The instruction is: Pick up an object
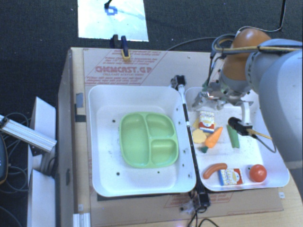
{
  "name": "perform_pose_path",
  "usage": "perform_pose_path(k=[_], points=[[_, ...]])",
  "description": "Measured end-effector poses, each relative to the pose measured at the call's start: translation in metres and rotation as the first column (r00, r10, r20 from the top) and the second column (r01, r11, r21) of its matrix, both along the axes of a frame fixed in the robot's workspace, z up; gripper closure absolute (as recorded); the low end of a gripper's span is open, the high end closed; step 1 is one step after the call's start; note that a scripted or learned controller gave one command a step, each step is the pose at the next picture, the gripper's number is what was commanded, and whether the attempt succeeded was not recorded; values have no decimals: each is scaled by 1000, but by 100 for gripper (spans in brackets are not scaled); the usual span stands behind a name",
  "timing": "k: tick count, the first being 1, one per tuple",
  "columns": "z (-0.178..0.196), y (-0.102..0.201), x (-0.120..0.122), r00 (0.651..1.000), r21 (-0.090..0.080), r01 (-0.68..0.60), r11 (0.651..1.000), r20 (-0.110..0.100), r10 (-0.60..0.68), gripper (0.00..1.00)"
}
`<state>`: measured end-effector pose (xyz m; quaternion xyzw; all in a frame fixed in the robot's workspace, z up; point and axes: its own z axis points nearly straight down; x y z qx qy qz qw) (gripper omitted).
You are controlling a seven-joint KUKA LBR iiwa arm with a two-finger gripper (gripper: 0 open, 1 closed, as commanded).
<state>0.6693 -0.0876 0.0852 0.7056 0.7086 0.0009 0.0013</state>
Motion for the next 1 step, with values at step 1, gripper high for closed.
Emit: perform_pose_path(k=[1], points=[[-1, 2, -50, 1000, 0, 3, 1000, -2, -3, 0]])
